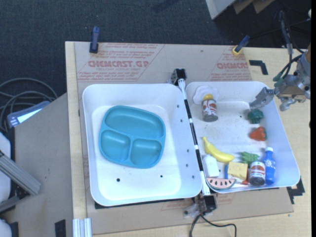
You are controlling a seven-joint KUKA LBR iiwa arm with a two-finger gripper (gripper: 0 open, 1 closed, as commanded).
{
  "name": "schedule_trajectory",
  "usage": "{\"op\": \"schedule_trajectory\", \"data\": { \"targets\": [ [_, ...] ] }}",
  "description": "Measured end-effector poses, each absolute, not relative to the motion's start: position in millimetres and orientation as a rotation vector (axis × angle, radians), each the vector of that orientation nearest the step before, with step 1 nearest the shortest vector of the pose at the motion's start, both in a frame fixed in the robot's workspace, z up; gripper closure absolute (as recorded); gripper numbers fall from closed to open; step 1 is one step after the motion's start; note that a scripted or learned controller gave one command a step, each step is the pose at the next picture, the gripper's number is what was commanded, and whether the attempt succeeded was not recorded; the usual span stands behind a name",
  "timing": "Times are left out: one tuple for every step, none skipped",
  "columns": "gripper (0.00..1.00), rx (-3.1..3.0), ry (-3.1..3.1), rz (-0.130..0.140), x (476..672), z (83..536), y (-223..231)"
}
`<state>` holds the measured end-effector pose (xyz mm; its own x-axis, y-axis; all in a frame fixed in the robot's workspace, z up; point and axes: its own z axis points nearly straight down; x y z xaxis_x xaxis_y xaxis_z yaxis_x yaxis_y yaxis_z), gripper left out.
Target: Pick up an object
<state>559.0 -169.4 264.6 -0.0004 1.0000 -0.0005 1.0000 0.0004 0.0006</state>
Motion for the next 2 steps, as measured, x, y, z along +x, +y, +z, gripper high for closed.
{"op": "schedule_trajectory", "data": {
  "targets": [
    [0.0,2.222,2.223,-0.002,658.9,181,-205],
    [0.0,2.222,2.222,-0.002,626.3,155,-222]
  ]
}}
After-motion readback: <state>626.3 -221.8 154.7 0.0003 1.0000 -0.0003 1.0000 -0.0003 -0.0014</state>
